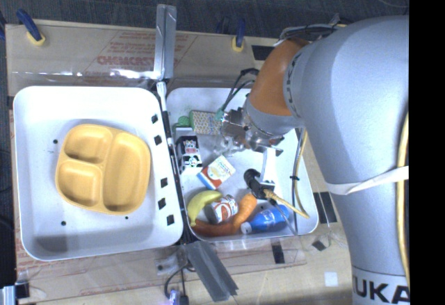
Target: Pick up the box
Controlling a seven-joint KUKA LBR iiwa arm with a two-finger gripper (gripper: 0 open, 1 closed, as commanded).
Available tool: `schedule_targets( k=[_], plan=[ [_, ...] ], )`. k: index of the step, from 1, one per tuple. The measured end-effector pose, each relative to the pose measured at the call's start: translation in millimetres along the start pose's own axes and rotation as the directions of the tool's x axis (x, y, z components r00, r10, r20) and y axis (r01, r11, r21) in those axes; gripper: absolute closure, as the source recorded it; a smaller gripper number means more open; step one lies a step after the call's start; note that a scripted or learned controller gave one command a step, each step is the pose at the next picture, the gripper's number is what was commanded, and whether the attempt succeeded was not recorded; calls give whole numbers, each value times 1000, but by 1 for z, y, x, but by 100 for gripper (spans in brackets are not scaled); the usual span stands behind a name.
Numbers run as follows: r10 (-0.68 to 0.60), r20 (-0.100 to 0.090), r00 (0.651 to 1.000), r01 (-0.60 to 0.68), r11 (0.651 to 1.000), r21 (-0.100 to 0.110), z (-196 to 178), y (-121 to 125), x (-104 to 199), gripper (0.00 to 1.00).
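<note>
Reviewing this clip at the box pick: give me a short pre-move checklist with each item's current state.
1. Box in view in the right bin: ok.
2. Box top uncovered: ok.
3. Tool inside the right bin, above and right of the box: ok.
4. Tool directly over the box: not ok.
5. Room around the box: not ok, banana and can lie close below it.
6. Tool carrying nothing: cannot tell.
</note>
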State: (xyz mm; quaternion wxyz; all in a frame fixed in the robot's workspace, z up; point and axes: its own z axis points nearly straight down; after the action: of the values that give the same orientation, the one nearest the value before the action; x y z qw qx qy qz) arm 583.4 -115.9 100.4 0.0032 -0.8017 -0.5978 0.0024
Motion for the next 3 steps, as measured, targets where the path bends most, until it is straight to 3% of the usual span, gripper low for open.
schedule_targets(
  k=[1,2,3],
  plan=[
    [-3,-1,1000,3,1000,3,-9,0,0,100],
    [128,-1,992,-128,992,-6,9,34,-16,100],
    [127,-1,992,-127,992,-5,9,34,-16,0]
  ],
)
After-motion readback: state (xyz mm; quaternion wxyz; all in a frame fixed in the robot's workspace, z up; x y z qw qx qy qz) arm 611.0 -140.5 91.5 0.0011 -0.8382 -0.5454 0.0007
